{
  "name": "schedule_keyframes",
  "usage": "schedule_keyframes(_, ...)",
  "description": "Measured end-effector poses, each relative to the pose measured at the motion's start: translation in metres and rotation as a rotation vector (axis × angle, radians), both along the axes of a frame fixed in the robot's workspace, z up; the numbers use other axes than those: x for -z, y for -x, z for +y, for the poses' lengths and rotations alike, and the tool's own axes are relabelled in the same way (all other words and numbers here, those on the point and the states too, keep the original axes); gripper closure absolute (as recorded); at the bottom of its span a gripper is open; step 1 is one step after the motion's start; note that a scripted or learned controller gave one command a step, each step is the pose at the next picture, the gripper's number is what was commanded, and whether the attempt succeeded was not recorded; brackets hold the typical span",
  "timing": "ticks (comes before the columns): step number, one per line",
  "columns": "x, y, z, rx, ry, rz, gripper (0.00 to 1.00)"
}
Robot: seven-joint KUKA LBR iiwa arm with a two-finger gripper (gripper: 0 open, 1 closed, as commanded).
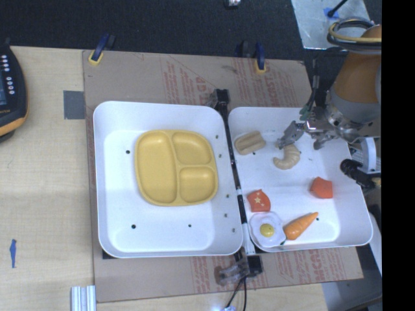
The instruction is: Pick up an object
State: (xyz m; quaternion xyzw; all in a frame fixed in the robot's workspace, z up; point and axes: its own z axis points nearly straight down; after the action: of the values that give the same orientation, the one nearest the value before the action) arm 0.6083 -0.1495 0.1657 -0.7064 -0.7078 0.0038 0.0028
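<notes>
The right bin (350,232) holds several toy foods. A tan bread roll (249,142) lies at its upper left and a pale cashew-shaped piece (287,158) sits beside it. Lower down are an orange-red block (321,187), a red piece with a yellow spot (259,200), a fried egg (267,229) and a carrot (301,225). My gripper (305,136) hangs over the bin's upper middle, just above and right of the cashew piece. Its fingers are spread, with nothing between them.
The left bin (110,193) holds a yellow divided plate (176,167). The raised rims of the two bins meet at a seam (231,173). The arm's orange band (358,76) stands over the right bin's far right corner. A handheld controller (10,89) lies at the bench's left edge.
</notes>
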Motion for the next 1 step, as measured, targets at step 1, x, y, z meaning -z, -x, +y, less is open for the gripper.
schedule_keyframes(1, 0.0780, -0.0197, -0.0296, -0.001, 0.000, -0.001, 0.00)
